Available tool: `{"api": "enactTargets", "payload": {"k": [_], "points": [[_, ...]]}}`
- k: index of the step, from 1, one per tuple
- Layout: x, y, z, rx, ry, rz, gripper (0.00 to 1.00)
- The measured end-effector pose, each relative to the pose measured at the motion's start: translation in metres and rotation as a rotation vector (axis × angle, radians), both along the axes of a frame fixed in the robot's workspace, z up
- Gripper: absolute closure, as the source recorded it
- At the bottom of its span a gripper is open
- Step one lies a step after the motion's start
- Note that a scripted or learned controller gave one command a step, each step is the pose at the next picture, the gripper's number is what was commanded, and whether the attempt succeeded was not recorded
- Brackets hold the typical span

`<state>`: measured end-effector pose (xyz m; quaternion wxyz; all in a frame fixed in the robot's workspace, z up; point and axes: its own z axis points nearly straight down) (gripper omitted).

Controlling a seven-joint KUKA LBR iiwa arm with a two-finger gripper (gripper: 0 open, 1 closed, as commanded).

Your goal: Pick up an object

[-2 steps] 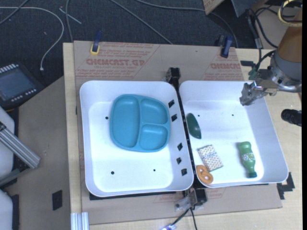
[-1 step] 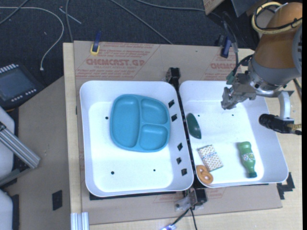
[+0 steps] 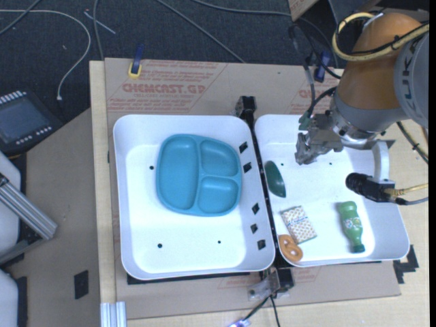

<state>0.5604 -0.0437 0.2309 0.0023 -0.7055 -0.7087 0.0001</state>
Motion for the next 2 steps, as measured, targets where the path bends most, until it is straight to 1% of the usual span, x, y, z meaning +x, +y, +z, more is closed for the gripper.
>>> {"api": "enactTargets", "payload": {"k": [1,2], "points": [[-0.014,0.046,0.004,0.001,0.0,0.001,1.0],[-0.022,0.105,0.011,0.0,-0.003,0.003,1.0]]}}
